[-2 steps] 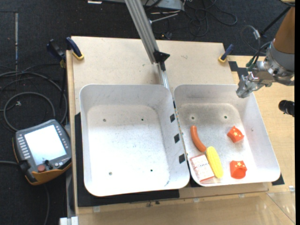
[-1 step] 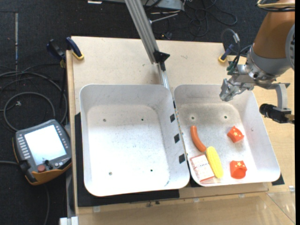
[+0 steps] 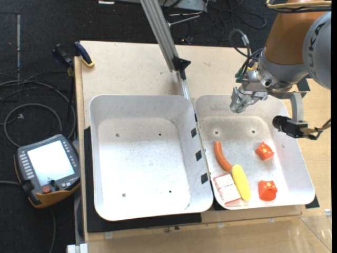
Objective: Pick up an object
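Observation:
My gripper [image 3: 239, 103] hangs over the far edge of the right bin [image 3: 295, 159], well above its floor, with nothing seen between its fingers. Below it in that bin lie an orange sausage-shaped piece [image 3: 222, 156], a yellow corn cob [image 3: 240, 182], and a small white and red packet [image 3: 227, 189] at the near left corner. Two red-orange blocks sit toward the right: one [image 3: 264, 151] mid-bin and one [image 3: 267, 190] near the front edge. All of them lie apart from the gripper.
The left bin [image 3: 105, 115] sits beside the right one, sharing a raised middle wall [image 3: 196, 141]. A slanted metal pole [image 3: 163, 36] rises behind the bins. A teach pendant [image 3: 47, 167] lies off the bench at left.

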`<act>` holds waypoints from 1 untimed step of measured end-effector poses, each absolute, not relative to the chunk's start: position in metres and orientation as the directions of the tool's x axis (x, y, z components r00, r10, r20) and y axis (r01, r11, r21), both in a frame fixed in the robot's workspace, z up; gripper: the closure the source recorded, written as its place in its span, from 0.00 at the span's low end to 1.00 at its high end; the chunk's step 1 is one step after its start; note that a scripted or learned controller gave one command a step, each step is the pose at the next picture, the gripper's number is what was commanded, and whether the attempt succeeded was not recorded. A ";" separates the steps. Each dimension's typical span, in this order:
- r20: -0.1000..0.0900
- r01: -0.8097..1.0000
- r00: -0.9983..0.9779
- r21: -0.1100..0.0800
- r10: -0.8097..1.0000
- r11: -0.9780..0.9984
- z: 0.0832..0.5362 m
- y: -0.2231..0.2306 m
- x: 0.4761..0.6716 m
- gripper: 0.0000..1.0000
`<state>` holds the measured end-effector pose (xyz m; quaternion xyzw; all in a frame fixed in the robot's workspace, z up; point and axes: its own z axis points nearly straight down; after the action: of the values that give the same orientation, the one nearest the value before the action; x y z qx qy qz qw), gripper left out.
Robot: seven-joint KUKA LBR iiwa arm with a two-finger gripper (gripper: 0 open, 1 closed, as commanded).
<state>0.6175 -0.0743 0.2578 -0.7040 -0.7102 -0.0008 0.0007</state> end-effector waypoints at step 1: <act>0.002 1.000 -0.009 -0.002 1.000 0.009 0.242 -0.020 0.620 1.00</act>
<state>0.6202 -0.0195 0.2418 -0.7040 -0.7102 0.0001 0.0012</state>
